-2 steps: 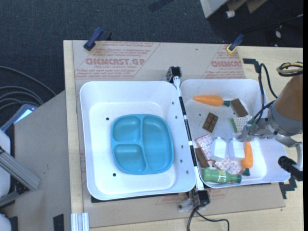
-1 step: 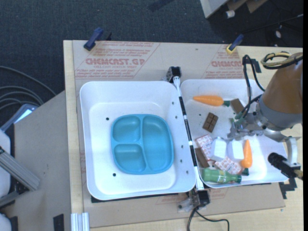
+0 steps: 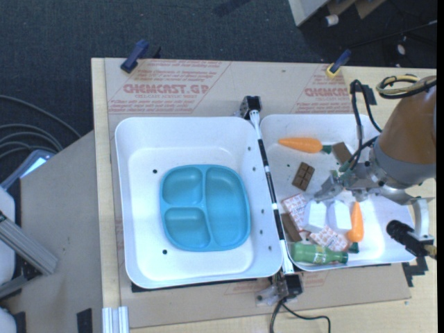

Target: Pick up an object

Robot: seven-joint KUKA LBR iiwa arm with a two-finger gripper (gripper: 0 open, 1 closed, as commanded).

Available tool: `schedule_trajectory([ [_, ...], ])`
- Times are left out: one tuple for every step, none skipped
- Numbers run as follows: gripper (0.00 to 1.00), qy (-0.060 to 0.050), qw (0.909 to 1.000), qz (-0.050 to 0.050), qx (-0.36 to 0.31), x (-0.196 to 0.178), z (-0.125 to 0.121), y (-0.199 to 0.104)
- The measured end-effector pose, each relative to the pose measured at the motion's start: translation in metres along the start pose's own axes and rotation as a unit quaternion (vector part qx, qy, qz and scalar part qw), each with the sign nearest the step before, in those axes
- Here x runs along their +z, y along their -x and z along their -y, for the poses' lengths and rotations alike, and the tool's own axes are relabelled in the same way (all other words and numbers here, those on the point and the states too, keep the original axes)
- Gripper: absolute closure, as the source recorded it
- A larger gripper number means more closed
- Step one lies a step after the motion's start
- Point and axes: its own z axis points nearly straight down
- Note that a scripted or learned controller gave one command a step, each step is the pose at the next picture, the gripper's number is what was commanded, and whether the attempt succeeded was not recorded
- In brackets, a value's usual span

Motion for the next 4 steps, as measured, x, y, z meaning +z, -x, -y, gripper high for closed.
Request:
schedule_trajectory([
  [0.0, 0.0, 1.0, 0.0, 0.001, 0.067, 0.02, 0.052],
  [1.0, 0.001, 1.0, 0.0, 0.001, 0.057, 0.019, 0.052],
  [1.0, 0.001, 1.0, 0.0, -0.001, 0.065, -0.033, -0.008],
  [1.0, 0.0, 1.0, 0.0, 0.0, -0.033, -0.038, -0.086],
])
